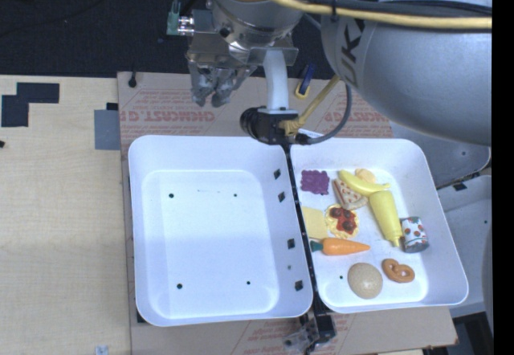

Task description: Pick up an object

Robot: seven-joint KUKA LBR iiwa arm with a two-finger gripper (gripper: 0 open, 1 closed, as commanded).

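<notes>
My claw (215,88), a cluster of dull grey metal fingers, hung above the far edge of the counter (56,209), beyond the rim of the left bin (144,225); whether its fingers were parted or closed I could not tell, and nothing was visible between them. The left bin was a shallow, smooth white plastic tray with rounded corners. The right bin (450,281), of the same moulded form and touching it along a black clipped seam, carried the toy foods: a knobbly purple grape cluster (315,181) near the far rim, a curved yellow banana (359,181), a tapered yellow corn-like piece (385,215), a flat pizza slice (344,221) beside a pale yellow cheese block (314,223), a glossy orange carrot (344,247) lying crosswise, a smooth beige egg-shaped piece (365,280), a twisted brown pretzel (397,271), and a small cylindrical can (414,234) tipped against the corn-like piece. The counter surface was pale wood-grain with printed cardboard (161,112) beneath the bins.
</notes>
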